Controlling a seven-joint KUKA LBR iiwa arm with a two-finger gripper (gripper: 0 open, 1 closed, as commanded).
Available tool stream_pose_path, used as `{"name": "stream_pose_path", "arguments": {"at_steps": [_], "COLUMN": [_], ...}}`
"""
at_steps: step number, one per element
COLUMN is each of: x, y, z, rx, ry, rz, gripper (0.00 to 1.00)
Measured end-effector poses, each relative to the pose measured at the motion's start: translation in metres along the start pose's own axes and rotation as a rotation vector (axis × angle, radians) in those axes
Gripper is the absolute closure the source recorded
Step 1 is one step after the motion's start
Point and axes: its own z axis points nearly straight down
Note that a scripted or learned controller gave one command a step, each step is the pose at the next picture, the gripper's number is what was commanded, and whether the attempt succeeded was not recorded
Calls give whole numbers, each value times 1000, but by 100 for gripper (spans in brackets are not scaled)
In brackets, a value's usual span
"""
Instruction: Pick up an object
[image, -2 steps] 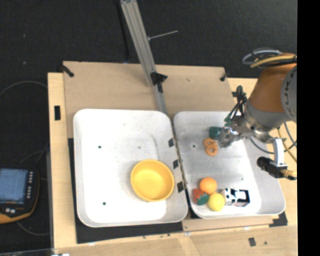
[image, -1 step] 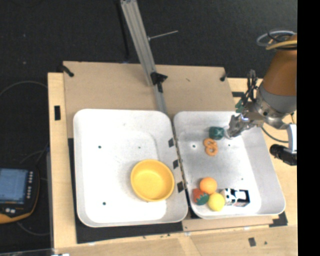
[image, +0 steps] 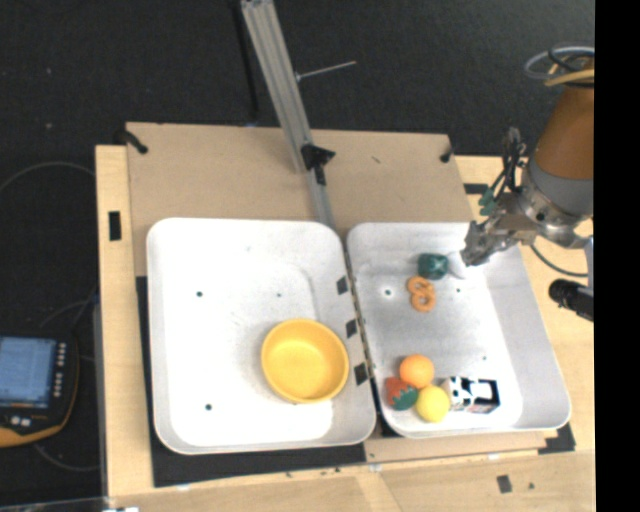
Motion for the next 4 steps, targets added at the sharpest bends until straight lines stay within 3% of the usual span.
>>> {"name": "stream_pose_path", "arguments": {"at_steps": [4], "x": [190], "y": [-40], "z": [29], "rx": [3], "ry": [1], "rz": [1], "gripper": [100]}}
